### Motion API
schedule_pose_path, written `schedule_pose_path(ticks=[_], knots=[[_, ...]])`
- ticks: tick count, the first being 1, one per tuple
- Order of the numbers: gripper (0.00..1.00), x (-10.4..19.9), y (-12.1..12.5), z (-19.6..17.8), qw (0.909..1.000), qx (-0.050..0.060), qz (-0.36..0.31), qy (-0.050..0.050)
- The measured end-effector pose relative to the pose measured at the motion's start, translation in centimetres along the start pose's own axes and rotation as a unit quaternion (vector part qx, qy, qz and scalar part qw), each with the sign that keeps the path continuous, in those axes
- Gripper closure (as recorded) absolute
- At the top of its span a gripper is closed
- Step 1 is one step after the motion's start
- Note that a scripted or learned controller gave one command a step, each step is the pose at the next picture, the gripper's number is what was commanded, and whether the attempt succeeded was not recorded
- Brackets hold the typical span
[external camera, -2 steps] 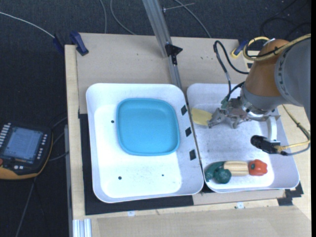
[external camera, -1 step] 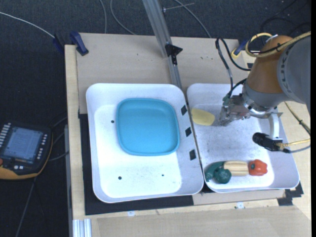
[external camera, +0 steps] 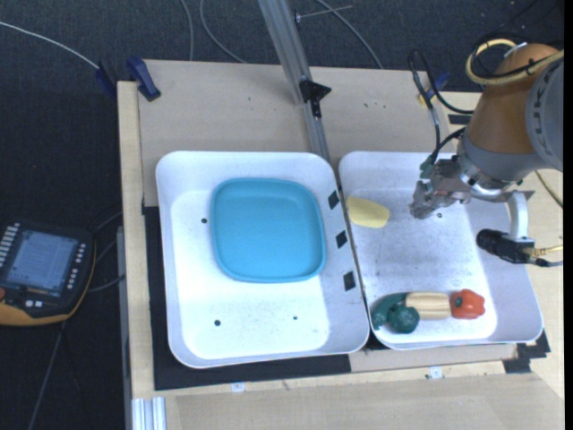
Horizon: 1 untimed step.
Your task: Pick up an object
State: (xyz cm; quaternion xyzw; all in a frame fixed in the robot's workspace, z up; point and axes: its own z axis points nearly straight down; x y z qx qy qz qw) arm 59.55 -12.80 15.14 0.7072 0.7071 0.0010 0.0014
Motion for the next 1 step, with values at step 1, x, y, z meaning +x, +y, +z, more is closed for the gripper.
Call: schedule_pose_path(ticks=[1], knots=[[1.00,-0.35,-0.55,-6.00,1.0000,-0.001,0.000,0.000]])
